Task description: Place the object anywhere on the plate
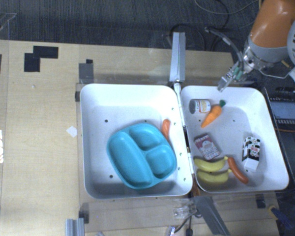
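Observation:
A blue three-compartment plate [130, 161] lies in the left bin [96, 132], with nothing on it. A small orange piece [165, 128] rests just off the plate's far right rim, against the bin's right wall. My gripper [221, 86] hangs over the far left edge of the right bin [265, 132], pointing down and left, with nothing seen at its tip. Just below it lie a carrot [212, 114] and a small tin [201, 105].
The right bin also holds a dark red packet [206, 146], two bananas [211, 164], an orange-red sausage-shaped item [237, 170] and a black-and-white carton [251, 153]. A metal divider [178, 58] runs between the bins at the back.

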Controlling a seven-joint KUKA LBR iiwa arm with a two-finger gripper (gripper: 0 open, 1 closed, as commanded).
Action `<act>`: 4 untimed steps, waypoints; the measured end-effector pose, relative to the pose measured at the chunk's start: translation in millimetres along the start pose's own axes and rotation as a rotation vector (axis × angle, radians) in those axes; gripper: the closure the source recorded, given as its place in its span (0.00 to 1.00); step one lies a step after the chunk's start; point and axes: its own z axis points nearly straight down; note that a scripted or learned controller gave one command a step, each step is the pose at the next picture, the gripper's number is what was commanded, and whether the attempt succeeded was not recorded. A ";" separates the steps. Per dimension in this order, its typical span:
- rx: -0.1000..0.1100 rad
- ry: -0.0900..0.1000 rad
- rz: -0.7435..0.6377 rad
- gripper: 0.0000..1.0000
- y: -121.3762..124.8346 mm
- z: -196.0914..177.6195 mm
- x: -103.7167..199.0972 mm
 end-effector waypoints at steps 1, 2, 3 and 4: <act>-0.001 0.001 -0.423 1.00 27.6 0.6 65.2; -0.003 -0.001 -0.873 1.00 33.7 -24.3 105.2; -0.004 -0.001 -1.251 1.00 46.6 -21.2 133.5; -0.011 -0.012 -1.249 1.00 49.3 -34.8 132.9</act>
